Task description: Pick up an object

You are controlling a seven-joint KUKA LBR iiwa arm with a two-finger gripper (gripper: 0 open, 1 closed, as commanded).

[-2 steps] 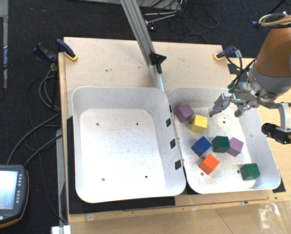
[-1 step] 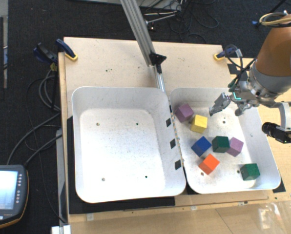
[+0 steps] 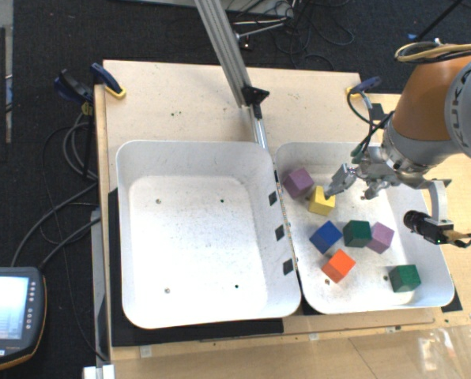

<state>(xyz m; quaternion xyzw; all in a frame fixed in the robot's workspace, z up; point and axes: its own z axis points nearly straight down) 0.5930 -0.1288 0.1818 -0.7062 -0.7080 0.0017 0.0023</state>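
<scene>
- Gripper [image 3: 354,181]: metal fingers apparently parted, low over right bin [image 3: 433,294], just beside yellow block [image 3: 322,201].
- Matte cubes: purple block [image 3: 299,181], blue block [image 3: 325,236], orange block [image 3: 339,265].

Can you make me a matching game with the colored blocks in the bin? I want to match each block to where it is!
Blocks:
1. yellow block
2. orange block
3. blue block
4. lone green block

Places:
A. between the yellow and orange blocks
B. near the right bin's front right corner
C. right by the gripper
D. nearest the front rim, just below the blue block

Pairs: 1-C, 2-D, 3-A, 4-B
</scene>
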